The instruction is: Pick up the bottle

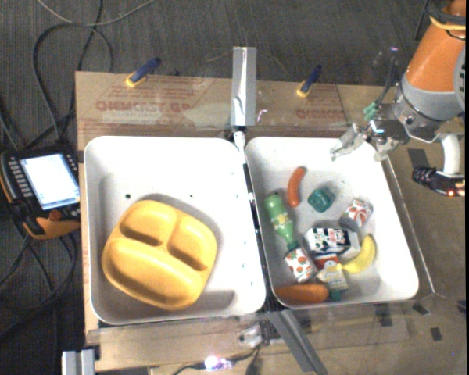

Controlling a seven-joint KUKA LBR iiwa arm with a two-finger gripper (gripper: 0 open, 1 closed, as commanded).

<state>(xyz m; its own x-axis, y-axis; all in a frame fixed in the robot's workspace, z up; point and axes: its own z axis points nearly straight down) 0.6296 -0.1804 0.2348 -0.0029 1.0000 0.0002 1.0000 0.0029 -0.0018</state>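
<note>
The green bottle (280,219) lies on its side along the left wall of the right bin (399,233), its cap toward the near edge. My gripper (362,146) hangs over the far right corner of that bin, well up and to the right of the bottle. Its fingers are spread open and hold nothing.
The right bin also holds an orange sausage (296,186), a teal cup (320,199), two small cans (358,212), a printed box (331,241), a banana (363,255) and a carrot-like piece (302,293). A big yellow moulded piece (160,252) lies in the left bin (102,162).
</note>
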